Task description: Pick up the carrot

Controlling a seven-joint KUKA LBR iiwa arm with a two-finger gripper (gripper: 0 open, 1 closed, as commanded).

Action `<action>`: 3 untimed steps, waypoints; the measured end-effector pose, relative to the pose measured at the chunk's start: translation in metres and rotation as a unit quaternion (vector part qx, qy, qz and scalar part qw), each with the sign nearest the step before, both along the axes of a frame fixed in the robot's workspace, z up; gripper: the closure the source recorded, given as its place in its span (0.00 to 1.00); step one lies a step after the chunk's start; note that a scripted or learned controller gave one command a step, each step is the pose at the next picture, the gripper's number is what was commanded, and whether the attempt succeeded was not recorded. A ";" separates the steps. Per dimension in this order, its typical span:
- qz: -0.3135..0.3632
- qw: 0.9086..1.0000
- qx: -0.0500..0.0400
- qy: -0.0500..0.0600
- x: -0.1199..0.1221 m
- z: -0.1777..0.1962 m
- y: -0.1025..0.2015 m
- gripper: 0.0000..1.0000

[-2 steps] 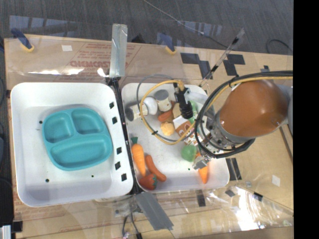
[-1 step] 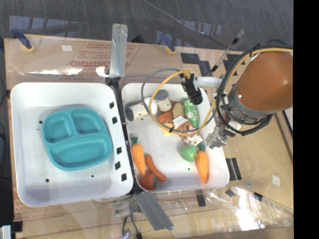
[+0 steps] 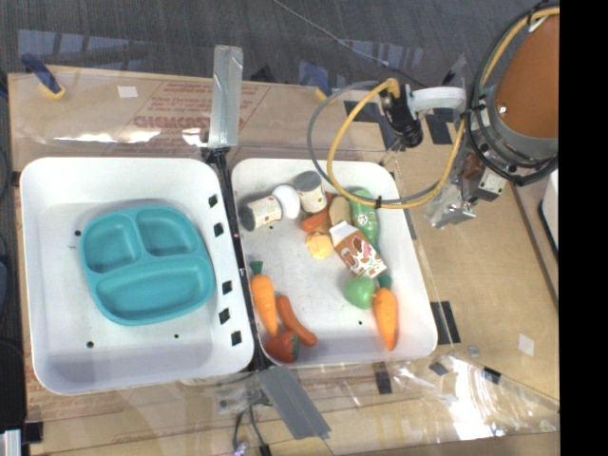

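- Nearest the camera, along the near wall of the right bin (image 3: 418, 335), a red piece (image 3: 281, 348) is being seen in the bin's near-left corner, with a thin orange-red piece (image 3: 296, 325) touching it.
- One carrot (image 3: 385, 317) is lying in the bin's near-right corner, close to the right wall. Its long axis is running near to far, with the tip pointing at the near wall and the thick end pointing away.
- A second carrot (image 3: 263, 302) is lying along the bin's left wall, on the same near-to-far axis, tip nearward, just beside the orange-red piece.
- The first carrot's thick end is being crowded by a green round piece (image 3: 359, 294), which is just beside it on the left.
- Farther in, at the bin's middle, a small carton (image 3: 358, 253) is lying tilted. A brown and white picture is being shown on it, but no writing can be read.
- Beyond the carton, a green bottle (image 3: 365, 220), a yellow piece (image 3: 320, 246), an orange piece (image 3: 316, 223) and small cans (image 3: 310, 194) are clustered towards the bin's far wall.
- Left of the bin, a teal divided plate (image 3: 147, 264) is resting in the left bin (image 3: 38, 255).
- The gripper (image 3: 454, 207) is being held outside the bin, beyond its right wall and well apart from both carrots. Whether it is released or clenched cannot be told.
- A yellow cable (image 3: 328, 160) is looping over the bin's far edge.
- Past the left bin, red lettering (image 3: 176, 107) is printed on the bench cover, too faint to be read.
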State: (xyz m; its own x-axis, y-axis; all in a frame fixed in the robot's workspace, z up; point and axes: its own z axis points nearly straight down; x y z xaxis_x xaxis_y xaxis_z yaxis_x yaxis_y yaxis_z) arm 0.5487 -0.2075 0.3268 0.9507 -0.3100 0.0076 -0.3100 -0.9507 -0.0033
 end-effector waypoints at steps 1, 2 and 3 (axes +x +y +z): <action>0.053 0.999 0.002 0.003 -0.052 -0.018 -0.001 1.00; 0.057 0.998 0.004 -0.002 -0.049 -0.006 0.004 1.00; 0.059 0.998 0.002 0.000 -0.063 0.026 -0.002 1.00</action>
State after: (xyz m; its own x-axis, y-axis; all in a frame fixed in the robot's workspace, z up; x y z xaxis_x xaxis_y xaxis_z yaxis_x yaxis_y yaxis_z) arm 0.4862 -0.2094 0.3532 0.9807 -0.1956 0.0064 -0.1956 -0.9807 -0.0064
